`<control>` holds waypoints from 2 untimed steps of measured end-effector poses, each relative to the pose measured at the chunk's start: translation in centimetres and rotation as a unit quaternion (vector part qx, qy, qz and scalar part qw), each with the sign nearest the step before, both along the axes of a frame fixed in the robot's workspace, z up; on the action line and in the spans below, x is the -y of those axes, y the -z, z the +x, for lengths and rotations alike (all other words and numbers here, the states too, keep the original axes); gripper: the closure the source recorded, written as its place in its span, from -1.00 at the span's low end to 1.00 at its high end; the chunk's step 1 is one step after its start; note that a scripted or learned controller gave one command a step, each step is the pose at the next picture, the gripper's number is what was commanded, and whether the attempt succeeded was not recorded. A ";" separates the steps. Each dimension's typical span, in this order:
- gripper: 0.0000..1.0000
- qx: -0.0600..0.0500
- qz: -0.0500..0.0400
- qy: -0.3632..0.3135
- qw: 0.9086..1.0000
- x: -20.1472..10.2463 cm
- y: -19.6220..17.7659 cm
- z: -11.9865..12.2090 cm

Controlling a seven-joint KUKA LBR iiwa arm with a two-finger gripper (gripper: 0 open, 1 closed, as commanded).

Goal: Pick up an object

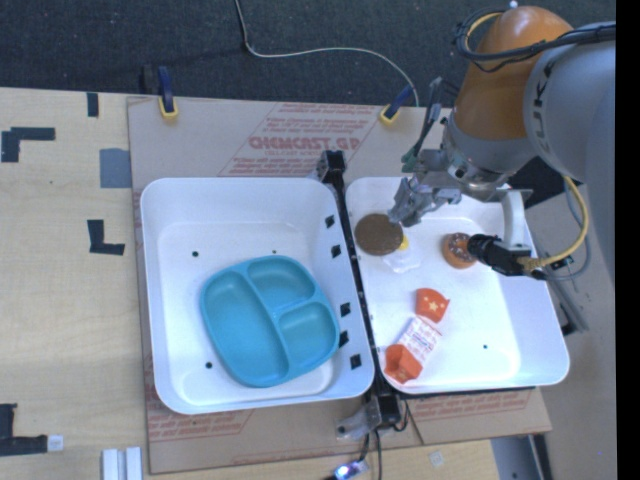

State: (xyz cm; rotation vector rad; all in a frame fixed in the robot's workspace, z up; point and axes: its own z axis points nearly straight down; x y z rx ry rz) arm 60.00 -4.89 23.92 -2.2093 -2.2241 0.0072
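Wooden desk (60,268) bearing a cardboard sheet (290,138) and two white bins. The end effector (412,208) hangs over the right bin (520,348) toward its 11 o'clock corner; finger state cannot be told. At its 8 o'clock lies a brown disc (378,234); at 4 o'clock, a doughnut-like piece (459,250). Farther toward 6 o'clock: a red object (431,305) and a red-and-white packet (411,348). The left bin (170,218) holds a blue divided tray (268,318).

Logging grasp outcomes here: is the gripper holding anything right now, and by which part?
Cannot be told. The gripper sits just above the brown round object in the right bin, but no object visibly sits between its fingers.
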 end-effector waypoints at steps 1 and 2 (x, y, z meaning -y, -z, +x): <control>1.00 0.000 0.000 0.000 1.000 -5.1 0.3 -2.0; 1.00 0.001 0.000 -0.001 1.000 -10.8 0.2 -2.4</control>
